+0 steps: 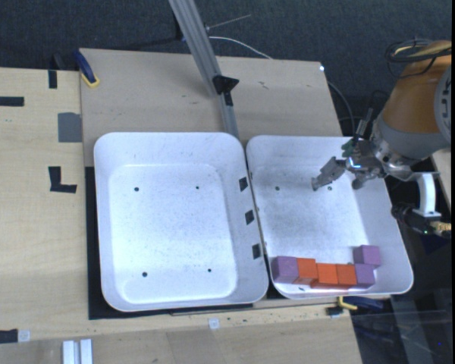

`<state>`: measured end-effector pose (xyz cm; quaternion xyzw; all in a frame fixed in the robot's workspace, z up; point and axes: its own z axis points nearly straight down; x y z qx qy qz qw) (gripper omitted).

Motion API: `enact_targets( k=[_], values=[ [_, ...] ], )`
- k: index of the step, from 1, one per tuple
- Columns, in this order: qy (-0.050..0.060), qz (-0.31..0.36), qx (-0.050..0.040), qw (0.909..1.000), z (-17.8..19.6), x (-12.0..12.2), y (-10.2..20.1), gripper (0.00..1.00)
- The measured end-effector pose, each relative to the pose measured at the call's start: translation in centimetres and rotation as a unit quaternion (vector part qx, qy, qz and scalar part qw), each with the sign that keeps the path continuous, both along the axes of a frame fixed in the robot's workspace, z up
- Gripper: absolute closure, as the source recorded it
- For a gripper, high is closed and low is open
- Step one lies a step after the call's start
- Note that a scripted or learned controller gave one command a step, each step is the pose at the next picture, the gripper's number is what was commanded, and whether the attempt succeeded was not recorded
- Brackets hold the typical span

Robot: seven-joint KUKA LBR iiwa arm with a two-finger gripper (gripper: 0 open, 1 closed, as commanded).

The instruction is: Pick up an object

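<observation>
Blocks lie in a row along the lower edge of the right bin (288, 165), in the lower right of the frame: a purple block (286, 268) at the left end, two orange blocks (306, 270) (337, 274) beside it, touching one another, and at the right end another purple block (370, 255) set a little higher, with a further purple piece (365, 276) just below it. All of them rest against the bin's lower wall. My fingers (330, 171) hang over the upper part of the same bin, toward the right of the frame, well apart from the blocks. One dark finger slants down to the left; I cannot tell whether my fingers are spread or closed, and nothing shows between them. My orange band (413, 108) sits at the upper right. The left bin (167, 146) lies beside the right one on the wooden surface (30, 218).
</observation>
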<state>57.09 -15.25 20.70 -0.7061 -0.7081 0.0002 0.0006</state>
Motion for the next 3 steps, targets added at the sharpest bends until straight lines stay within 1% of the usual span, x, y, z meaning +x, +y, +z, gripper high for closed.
enact_targets(
  k=[1, 2, 3],
  values=[
    [0.001, -0.002, -0.0012, 1.0000, -1.1, -1.1, -2.6, 0.00],
    [0.001, 0.002, 0.0009, 1.0000, -4.3, 2.0, 4.1, 0.00],
    [-0.001, -0.002, -0.0015, 1.0000, -1.4, 2.4, -0.7, 0.00]
  ],
)
